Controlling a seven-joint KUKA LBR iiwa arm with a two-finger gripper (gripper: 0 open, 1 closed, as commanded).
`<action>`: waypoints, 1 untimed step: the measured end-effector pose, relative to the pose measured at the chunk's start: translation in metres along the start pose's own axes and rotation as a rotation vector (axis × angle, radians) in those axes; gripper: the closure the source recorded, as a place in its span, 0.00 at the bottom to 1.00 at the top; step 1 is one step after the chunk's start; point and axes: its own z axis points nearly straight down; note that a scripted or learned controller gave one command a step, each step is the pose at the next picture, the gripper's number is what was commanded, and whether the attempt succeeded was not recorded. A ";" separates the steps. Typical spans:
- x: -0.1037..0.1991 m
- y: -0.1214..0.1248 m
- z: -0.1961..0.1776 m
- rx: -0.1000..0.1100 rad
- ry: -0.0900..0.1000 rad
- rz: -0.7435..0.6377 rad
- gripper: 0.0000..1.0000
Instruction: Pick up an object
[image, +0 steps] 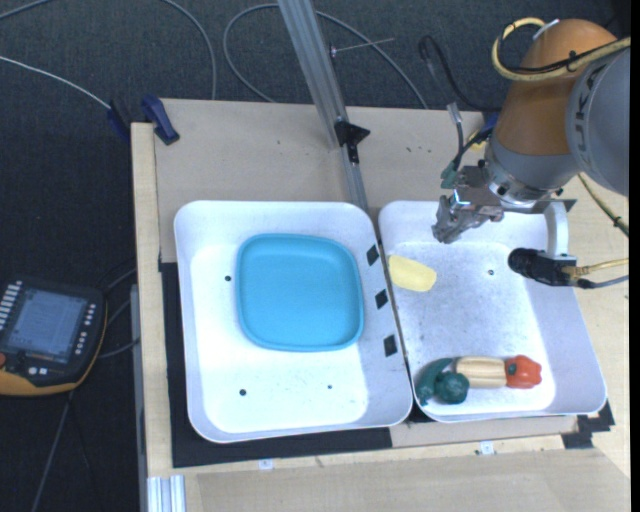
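Nearest the camera, along the near wall of the right bin (560, 300), lie three small things in a row: a dark green lump (443, 385), a tan stick-like piece (481, 372) touching it, and a red piece (523, 372) at the stick's far end. All three sit well apart from the gripper (450, 226), toward the camera from it.

That gripper hangs over the far left corner of the right bin, at the end of the grey arm (590, 90) with its orange band (545, 80). Whether its fingers are spread or pressed together cannot be told from this view; nothing is seen between them.

Closest to the gripper is a pale yellow object (412, 273), lying on the bin floor near it, a little toward the camera and to the view's left, beside the wall shared with the left bin (200, 330). It is apart from the gripper, not touching.

Farther to the view's left of the gripper, a blue square plate (299, 291) rests flat in the left bin. A handheld pendant (45, 335) with a screen lies on the dark floor beyond the bench's left edge.
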 end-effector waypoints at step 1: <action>0.050 0.017 0.006 0.002 0.001 0.000 1.00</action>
